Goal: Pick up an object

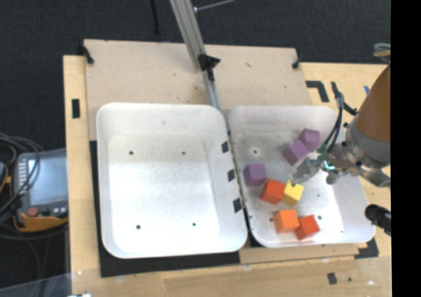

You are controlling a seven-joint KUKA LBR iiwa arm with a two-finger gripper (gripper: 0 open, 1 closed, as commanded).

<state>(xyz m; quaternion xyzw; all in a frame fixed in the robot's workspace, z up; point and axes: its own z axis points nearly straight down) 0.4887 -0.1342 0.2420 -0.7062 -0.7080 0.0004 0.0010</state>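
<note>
Several small blocks lie in the right bin (270, 124). Two purple blocks (302, 145) sit together near its middle right, and a third purple block (255, 173) lies to the left. An orange-red block (273, 191) touches a yellow block (293, 192). Near the front edge an orange block (286, 220) sits beside a red block (307, 226). My gripper (308, 169) hangs over the right bin, just above and right of the yellow block and below the two purple blocks. Nothing shows between its fingers.
The left bin (164, 177) stands beside the right one. A slanted metal rail (187, 19) runs from the top down to the gap between the bins. A pendant with cables (39, 190) lies at the far left of the bench.
</note>
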